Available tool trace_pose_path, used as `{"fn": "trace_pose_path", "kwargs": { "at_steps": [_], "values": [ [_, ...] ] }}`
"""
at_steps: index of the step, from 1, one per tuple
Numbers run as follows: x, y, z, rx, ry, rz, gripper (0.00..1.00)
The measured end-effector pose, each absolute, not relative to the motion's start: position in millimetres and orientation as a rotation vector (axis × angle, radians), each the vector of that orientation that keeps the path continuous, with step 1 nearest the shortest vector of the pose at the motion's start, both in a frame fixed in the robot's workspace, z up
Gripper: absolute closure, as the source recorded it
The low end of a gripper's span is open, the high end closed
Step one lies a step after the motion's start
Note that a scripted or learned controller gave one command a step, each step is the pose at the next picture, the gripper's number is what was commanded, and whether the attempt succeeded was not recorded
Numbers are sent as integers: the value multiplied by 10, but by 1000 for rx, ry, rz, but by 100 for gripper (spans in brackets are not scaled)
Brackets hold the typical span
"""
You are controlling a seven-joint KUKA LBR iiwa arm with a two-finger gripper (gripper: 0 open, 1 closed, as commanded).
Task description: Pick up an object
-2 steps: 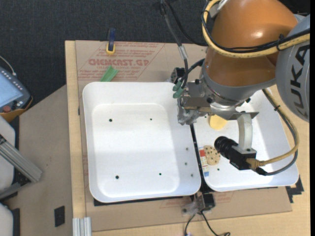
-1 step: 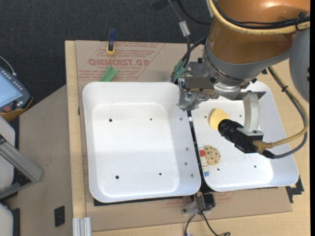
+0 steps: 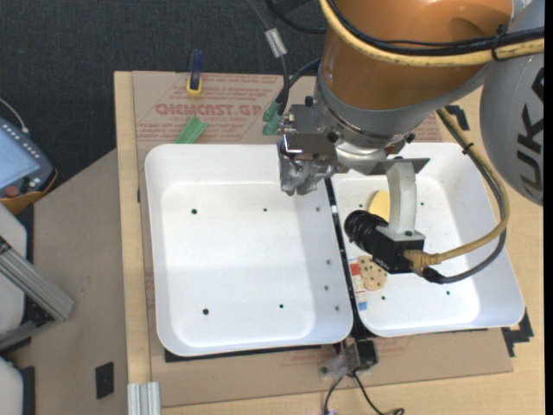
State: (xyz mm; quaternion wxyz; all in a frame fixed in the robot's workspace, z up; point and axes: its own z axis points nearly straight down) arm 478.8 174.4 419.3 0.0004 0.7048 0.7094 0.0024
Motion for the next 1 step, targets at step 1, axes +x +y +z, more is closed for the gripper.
{"fn": "trace_pose_path", "kwargs": {
  "at_steps": [1],
  "values": [
    [4792,2196,4437,2214,2227,8,100]
  ]
}}
